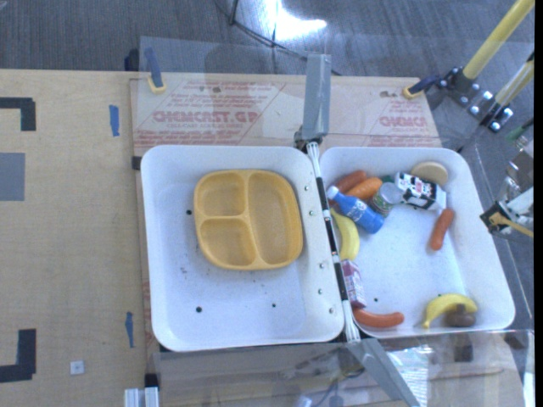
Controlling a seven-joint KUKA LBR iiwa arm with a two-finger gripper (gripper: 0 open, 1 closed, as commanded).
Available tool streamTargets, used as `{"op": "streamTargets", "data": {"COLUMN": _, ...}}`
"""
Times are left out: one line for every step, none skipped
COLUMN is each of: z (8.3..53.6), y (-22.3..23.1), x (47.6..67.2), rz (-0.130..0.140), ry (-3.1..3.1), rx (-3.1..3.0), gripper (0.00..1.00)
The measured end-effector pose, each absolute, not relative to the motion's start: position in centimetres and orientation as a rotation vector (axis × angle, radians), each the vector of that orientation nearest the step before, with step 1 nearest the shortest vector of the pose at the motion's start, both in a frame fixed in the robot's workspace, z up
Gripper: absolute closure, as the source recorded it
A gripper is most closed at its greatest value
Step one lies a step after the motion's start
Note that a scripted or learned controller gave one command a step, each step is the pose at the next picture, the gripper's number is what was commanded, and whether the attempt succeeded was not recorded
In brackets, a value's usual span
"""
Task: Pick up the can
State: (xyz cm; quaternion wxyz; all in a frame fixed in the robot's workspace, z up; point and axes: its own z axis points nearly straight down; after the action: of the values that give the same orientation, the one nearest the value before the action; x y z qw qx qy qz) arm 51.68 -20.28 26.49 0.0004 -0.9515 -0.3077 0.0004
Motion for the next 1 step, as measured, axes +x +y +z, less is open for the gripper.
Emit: {"op": "streamTargets", "data": {"z": 27.99, "y": -19.76, "x": 49.31, "rz": 0.003, "ry": -1.061, "rx": -2.953, "gripper": 1.00}}
